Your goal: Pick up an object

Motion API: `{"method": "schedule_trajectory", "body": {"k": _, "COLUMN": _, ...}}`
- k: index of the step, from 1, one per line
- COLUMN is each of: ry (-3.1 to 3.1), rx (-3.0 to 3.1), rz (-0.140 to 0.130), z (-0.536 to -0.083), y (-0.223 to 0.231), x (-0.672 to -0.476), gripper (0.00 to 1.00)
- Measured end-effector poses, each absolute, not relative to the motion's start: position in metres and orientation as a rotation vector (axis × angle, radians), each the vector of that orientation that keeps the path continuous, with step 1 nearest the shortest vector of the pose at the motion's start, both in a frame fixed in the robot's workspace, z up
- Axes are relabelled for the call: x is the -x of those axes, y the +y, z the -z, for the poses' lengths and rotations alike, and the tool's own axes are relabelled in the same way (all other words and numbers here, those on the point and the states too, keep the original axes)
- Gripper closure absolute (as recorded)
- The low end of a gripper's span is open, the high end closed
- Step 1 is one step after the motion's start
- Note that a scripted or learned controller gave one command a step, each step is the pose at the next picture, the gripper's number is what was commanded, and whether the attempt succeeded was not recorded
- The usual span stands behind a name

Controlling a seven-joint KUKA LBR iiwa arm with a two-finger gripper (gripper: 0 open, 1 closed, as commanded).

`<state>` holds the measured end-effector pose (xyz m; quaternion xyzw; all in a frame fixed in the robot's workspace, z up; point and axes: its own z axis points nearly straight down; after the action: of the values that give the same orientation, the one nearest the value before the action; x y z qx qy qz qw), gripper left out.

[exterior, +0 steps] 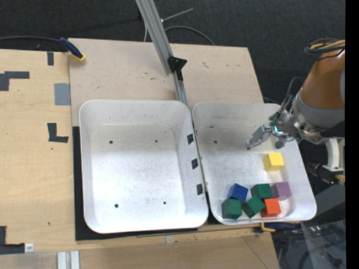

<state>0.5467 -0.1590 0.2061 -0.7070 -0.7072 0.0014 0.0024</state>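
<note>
from my remote seat, nearest the camera i see the front edge of the counter (140, 251), pale plywood with a strip of black matting showing under the bins. two shallow white bins sit side by side on it, touching along their inner walls. the left bin (90, 150) has a scuffed, speckled floor with a few small dark dots. the right bin (224, 116) holds the blocks, clustered in its near corner: a dark green block (231, 208) at the front, a second green block (253, 206) just beside it, an orange block (271, 207) to their right, a blue block (238, 192) and a third green block (261, 191) behind them, and a purple block (282, 190) next to the orange one. a yellow block (274, 161) lies apart from the cluster, further back near the bin's right wall.

just beyond the yellow block, the gripper (268, 139) hangs over the right bin, its two grey fingers spread apart with nothing between them. the arm (322, 91) enters from the right, grey at the wrist with a broad orange band above.

further back, the counter is bare plywood with light scratches. a slanted metal rail (152, 21) runs from the top down to the gap between the bins. grey and black tape marks dot the left panel, a blue and yellow clamp (73, 48) lies at the far left, and dark carpet lies behind.
</note>
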Motion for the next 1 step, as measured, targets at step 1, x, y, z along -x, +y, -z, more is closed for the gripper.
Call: {"method": "schedule_trajectory", "body": {"k": 1, "ry": -2.223, "rx": 2.219, "rz": -0.001, "z": -0.2082, "y": -0.1592, "x": -0.5477, "gripper": 0.0}}
